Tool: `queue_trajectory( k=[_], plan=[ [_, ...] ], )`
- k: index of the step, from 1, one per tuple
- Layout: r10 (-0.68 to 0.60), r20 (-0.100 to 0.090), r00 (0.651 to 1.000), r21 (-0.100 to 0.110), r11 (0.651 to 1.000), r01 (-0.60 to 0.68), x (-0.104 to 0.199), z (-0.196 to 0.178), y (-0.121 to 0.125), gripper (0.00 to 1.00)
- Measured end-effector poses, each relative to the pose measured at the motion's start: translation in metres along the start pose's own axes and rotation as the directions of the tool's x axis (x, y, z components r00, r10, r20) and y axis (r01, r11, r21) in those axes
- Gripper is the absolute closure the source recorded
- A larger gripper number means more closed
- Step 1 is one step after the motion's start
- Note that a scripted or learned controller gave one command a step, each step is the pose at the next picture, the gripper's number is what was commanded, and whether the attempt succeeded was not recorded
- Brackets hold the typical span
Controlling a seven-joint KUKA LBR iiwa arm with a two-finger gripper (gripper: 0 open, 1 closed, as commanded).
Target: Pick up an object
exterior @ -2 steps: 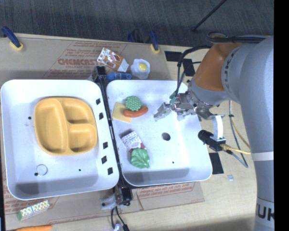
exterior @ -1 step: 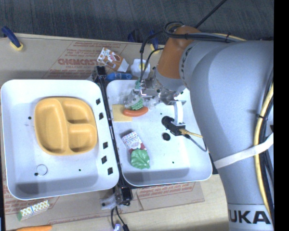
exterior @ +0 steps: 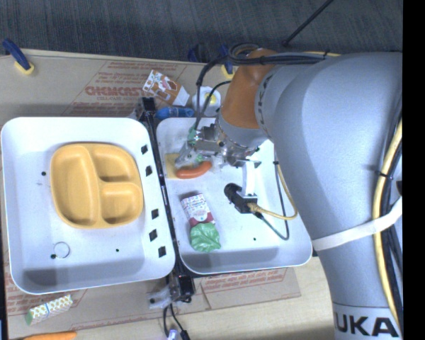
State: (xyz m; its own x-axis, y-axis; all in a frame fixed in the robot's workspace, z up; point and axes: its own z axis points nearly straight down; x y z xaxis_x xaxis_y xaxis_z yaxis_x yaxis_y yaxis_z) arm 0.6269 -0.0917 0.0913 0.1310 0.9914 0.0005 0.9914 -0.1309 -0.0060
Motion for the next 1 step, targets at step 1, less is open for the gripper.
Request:
queue_trajectory(
  k=[1],
  plan=[
    [-0.004,-0.001,1.0,0.003,1.0,0.004,0.0001,-0.01,-0.0001,1.0]
  ],
)
